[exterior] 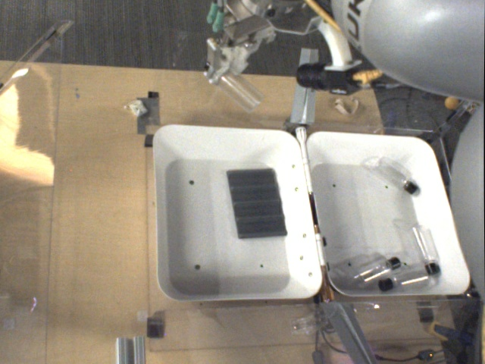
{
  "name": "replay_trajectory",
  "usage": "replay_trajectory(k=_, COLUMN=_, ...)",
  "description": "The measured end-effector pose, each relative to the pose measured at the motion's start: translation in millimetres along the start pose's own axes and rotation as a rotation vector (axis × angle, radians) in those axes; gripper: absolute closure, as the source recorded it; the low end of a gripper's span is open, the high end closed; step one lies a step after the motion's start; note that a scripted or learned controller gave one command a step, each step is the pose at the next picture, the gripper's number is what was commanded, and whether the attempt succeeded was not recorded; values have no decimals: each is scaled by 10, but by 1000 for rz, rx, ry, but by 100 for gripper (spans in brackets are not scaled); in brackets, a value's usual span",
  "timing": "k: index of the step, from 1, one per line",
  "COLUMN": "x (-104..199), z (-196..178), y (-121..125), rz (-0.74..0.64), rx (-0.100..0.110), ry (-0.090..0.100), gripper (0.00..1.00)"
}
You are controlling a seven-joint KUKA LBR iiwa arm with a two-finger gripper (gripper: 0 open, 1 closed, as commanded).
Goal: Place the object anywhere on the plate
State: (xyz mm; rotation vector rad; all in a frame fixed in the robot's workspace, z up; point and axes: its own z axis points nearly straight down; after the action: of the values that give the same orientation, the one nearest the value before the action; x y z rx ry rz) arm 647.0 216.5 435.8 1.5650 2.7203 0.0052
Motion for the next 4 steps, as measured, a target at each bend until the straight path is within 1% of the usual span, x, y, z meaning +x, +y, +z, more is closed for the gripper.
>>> replay_trajectory(k=1, x=-103, z=269, y=184, rz=591, rx=5, ry=-1, gripper=100)
replay_trajectory(k=2, x=59, z=16, y=275, rz=1021, rx=5, ry=-1, gripper=100)
replay_trajectory(k=3, x=110, z=8, y=153, rz=1438, rx=5, ry=0, gripper=100)
replay_trajectory(k=4, x=413, z=485, y=-360, rz=1895, rx=4, ry=-1, gripper=100)
